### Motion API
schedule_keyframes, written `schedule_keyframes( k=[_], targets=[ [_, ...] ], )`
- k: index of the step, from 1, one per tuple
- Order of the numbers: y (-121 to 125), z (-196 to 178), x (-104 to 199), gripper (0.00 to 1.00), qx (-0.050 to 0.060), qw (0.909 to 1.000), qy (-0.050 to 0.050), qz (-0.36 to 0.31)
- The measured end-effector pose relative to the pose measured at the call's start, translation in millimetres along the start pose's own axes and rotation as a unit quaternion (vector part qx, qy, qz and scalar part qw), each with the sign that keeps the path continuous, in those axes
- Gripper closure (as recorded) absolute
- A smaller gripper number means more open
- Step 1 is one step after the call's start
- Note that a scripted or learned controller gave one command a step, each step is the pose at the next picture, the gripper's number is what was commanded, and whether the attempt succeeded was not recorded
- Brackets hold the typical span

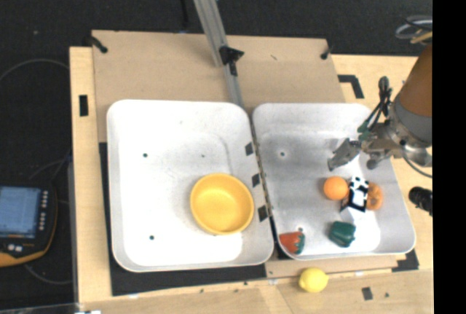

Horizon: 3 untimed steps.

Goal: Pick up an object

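We see the gripper (354, 152) above the right bin (306, 123), its fingers spread apart with nothing between them. Just below it lie an orange ball (336, 189) and a black-and-white object (357, 194); a yellow bowl (221, 203) sits in the left bin (145, 130).

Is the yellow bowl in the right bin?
No, the yellow bowl sits in the left bin, apart from the fruits in the right bin.
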<state>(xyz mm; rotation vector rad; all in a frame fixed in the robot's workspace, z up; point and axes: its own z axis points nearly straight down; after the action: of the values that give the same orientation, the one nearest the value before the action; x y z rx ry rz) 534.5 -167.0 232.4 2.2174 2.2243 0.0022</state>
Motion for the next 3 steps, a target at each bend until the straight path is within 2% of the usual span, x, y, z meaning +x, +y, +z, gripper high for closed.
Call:
schedule_keyframes(
  k=[1, 2, 3],
  targets=[
    [0, 0, 0, 0.0, 0.0, 1.0, 0.0, 0.001],
    [-3, 61, -7, 0.0, 0.003, 1.0, -0.001, 0.002],
    [3, 103, -8, 0.0, -0.007, 1.0, -0.003, 0.001]
  ],
)
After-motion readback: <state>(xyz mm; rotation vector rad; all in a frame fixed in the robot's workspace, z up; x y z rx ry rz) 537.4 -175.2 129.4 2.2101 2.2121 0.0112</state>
